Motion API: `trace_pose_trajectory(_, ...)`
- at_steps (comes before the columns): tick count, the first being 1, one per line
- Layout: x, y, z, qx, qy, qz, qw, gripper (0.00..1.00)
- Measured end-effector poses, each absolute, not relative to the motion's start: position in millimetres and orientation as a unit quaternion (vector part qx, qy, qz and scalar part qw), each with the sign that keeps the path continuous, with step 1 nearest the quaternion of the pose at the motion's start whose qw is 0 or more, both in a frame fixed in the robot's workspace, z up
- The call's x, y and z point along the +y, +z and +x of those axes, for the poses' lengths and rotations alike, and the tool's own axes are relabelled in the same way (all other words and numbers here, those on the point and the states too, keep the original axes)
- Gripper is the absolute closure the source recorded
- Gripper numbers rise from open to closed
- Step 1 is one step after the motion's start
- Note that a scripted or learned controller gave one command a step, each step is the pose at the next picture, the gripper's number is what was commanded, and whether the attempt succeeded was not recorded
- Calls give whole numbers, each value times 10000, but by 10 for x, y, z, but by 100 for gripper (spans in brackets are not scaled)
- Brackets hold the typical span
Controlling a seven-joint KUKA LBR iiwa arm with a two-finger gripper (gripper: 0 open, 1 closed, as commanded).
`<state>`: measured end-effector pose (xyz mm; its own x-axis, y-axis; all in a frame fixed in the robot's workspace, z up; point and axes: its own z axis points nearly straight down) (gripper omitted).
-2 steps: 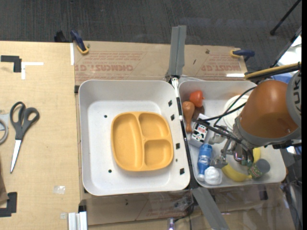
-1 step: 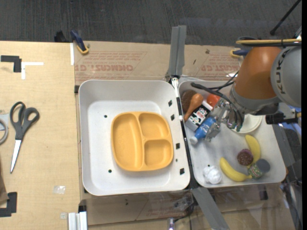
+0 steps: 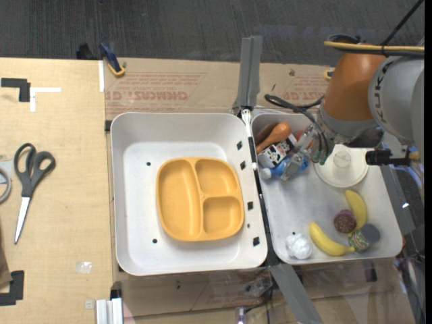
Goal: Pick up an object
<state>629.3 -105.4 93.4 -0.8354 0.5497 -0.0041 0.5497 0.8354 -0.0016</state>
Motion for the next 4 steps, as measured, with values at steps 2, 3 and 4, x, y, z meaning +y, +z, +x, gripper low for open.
trace_pose_trajectory(2,-814,2116,6309,9698,-5,2439,19,100)
trace_pose_trajectory(3,-590,2864,6501,9556,-4,2945,18,100)
trace_pose_trajectory(4,-175,2105,6316,9486,-1,3166,4,100)
